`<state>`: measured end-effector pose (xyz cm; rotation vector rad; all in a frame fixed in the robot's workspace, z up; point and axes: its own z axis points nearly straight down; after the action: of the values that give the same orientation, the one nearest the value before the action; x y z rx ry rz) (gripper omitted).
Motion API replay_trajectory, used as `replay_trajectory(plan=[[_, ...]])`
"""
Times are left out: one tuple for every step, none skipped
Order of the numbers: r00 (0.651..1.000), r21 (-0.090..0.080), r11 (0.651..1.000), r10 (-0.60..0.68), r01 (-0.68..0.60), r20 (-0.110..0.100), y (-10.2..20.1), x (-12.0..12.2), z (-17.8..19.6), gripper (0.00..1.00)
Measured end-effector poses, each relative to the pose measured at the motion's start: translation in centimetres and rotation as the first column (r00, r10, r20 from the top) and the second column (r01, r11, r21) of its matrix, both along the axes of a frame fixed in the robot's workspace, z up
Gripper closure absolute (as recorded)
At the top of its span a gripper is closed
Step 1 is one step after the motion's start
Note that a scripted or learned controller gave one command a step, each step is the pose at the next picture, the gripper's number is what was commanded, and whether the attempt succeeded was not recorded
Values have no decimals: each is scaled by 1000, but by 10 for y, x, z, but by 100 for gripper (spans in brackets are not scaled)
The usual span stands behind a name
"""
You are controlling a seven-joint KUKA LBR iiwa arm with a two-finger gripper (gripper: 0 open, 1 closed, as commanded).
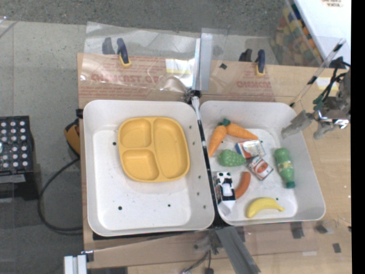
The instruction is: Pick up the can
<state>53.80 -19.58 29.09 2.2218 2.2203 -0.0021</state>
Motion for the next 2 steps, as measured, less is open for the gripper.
replay_trajectory(plan=[[1000,1,1000,11,-11,-3,54,19,-158,0],[1000,0,1000,28,-28,1,12,-26,-198,0]])
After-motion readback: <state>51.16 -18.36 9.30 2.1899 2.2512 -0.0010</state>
